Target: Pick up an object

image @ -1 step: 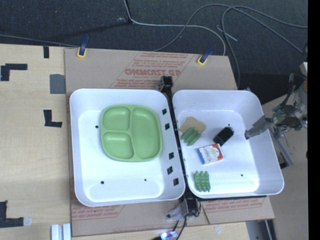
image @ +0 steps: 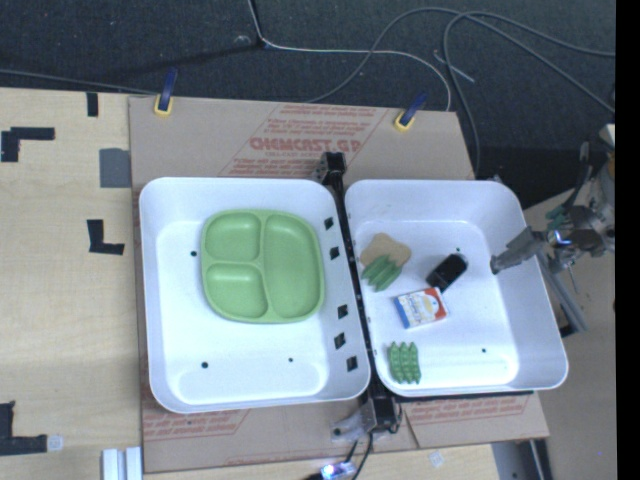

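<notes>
Currently the gripper (image: 503, 259) sits over the right bin's (image: 520, 348) right rim; can't tell its state at this resolution, and nothing visible in it. So no pick yet: approach, grasp and lift all remain. Nearest candidate is the black object (image: 446, 271), lying just left of the gripper on the bin floor, long axis diagonal, lower-left to upper-right. Beyond it: small box (image: 419, 308), green ridged piece (image: 403, 362), green-tan item (image: 383, 261).

Red "CHEMCAST GP" print, brown board (image: 300, 138)
</notes>
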`<control>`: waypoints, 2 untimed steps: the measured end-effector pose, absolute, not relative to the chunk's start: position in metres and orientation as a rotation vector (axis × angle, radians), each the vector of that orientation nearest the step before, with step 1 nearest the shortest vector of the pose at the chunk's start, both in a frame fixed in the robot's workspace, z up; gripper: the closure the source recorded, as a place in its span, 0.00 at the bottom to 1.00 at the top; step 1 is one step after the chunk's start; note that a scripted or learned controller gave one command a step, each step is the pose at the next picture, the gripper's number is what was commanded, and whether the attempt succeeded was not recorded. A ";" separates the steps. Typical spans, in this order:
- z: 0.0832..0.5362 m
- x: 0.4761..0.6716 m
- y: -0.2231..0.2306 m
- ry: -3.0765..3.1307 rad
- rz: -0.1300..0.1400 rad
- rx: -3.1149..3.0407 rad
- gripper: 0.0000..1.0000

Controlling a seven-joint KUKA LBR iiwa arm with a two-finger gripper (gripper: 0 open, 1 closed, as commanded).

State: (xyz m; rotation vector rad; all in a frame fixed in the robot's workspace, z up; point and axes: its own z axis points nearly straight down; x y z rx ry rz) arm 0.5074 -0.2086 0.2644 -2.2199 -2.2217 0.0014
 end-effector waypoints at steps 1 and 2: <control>0.204 0.501 -0.212 -2.219 0.004 -2.219 0.00; 0.160 0.503 -0.214 -2.219 0.005 -2.218 0.00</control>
